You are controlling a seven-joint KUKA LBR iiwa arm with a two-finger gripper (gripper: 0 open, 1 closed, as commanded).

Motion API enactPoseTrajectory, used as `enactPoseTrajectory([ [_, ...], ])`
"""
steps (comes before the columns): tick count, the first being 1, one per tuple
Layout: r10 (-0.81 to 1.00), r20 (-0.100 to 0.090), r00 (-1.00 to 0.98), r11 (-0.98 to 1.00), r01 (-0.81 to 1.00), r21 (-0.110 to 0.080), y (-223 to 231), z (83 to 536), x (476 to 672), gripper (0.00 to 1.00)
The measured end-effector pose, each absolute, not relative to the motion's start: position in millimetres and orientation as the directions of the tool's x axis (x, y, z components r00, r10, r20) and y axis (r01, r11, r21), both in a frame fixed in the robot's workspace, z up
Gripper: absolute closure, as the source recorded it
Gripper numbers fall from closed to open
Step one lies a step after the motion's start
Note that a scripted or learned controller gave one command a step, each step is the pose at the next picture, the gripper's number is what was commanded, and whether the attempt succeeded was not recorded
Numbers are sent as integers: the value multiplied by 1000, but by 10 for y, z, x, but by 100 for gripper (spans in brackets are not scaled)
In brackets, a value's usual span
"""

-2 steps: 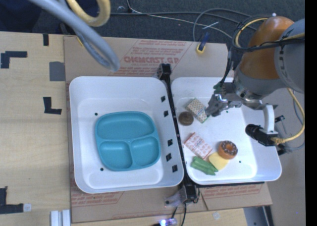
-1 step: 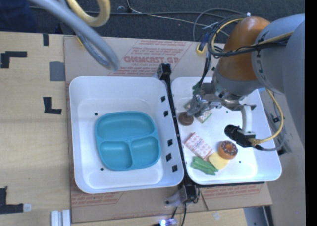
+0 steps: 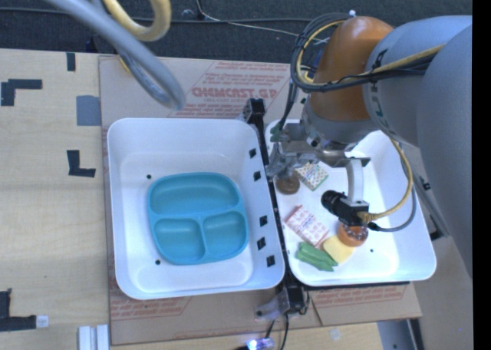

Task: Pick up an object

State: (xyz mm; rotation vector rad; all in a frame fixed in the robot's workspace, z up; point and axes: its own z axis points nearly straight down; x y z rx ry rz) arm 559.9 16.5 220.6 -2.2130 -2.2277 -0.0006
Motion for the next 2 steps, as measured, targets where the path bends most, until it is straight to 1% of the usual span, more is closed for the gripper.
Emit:
enactPoseTrajectory([
  [1, 1000, 0, -5, 5, 1000, -1, 668, 2231, 5691, 100],
  [2, 1000, 1, -5, 5, 1000, -2, 1027, 2312, 5594, 100],
])
